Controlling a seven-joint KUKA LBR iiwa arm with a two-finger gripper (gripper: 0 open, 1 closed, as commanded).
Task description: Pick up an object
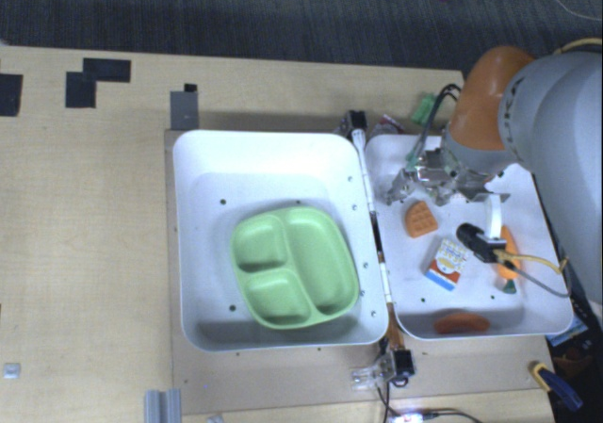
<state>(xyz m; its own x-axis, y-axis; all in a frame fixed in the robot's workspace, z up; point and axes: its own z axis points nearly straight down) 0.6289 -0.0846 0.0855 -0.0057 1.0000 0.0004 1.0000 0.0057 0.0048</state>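
Green plate lying in left bin. Tool hovering over right bin, fingers apart, gripping nothing; approach step. Next: descending onto orange block just below.

Both white bins look like smooth plastic with a slight sheen. The green divided plate is plastic too, more matt. The bench reads as pale, matt wood. The arm has a smooth grey shell, and its orange band is a bit glossy.
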